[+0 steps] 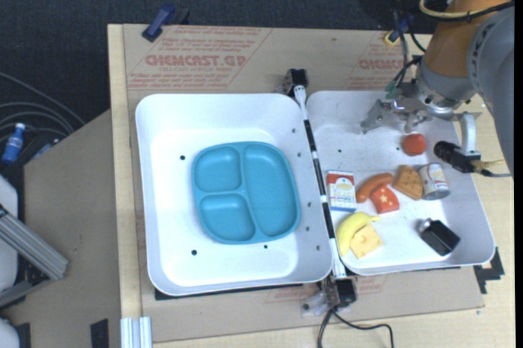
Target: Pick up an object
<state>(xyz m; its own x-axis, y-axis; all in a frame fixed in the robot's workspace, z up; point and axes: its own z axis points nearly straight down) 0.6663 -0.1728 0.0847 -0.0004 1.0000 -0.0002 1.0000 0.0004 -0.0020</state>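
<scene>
Gripper (391,111) splayed wide, holding nothing, over right bin (482,244); round red tomato (414,144) nearby, smooth plastic

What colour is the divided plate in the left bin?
Light blue; the divided plate shows clearly in the camera view.

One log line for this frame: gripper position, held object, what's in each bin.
gripper: over right bin, far side | held: none seen | nearest: tomato | left bin: blue divided plate

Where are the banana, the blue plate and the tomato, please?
banana (350,229), camera view, middle of its curved yellow body
blue plate (245,191), camera view, ridge where its compartments meet
tomato (414,144), camera view, centre of its red top
</scene>
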